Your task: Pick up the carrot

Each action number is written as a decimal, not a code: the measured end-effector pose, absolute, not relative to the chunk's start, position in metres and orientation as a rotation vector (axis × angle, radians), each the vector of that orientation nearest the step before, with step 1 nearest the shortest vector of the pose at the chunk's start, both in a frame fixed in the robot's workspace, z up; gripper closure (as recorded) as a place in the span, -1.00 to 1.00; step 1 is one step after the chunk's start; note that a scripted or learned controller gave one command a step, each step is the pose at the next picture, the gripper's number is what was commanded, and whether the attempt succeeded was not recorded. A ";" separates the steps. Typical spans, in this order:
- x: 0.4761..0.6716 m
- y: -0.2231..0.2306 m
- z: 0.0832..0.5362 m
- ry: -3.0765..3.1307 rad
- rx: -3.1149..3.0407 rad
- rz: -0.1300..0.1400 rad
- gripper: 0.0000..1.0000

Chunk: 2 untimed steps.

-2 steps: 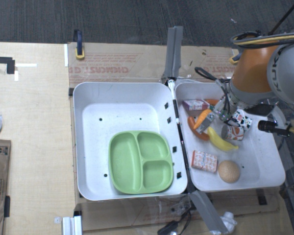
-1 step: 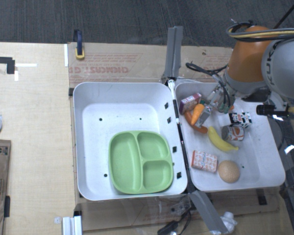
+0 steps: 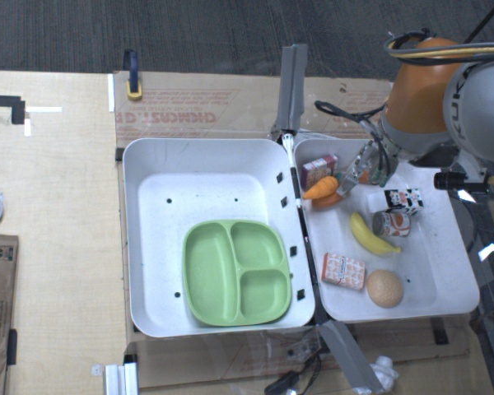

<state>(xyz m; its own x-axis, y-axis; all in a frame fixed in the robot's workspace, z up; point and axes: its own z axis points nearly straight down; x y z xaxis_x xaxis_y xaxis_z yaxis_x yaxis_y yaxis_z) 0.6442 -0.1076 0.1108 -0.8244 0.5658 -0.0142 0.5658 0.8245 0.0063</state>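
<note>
2 white bins sit side by side on the bench. The left bin [image 3: 148, 220] carries 1 green tray [image 3: 237, 271] with 3 compartments, set toward its near right corner; the far and left parts of its floor are bare.

The right bin [image 3: 445, 295] carries 1 carrot [image 3: 321, 189], 1 pink pack [image 3: 319, 171], 1 banana [image 3: 372, 235], 1 can [image 3: 393, 224], 1 small carton [image 3: 403, 199], 1 orange box [image 3: 344, 270] and 1 tan ball [image 3: 384, 288]. The carrot lies near the far left corner, close to the left wall, just in front of the pink pack. The banana is mid-bin, touching the can; box and ball sit along the near edge.

The gripper [image 3: 360, 174] hangs just right of the carrot, over the far edge; whether its tips are apart or together I cannot tell. Nothing is visibly between them. Open floor lies along the right side of that bin.
</note>
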 end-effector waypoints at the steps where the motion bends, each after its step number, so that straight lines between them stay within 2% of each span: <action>1: 0.639 -0.050 0.192 2.835 1.347 0.000 1.00; 2: 0.549 -0.035 0.198 2.771 1.482 -0.001 1.00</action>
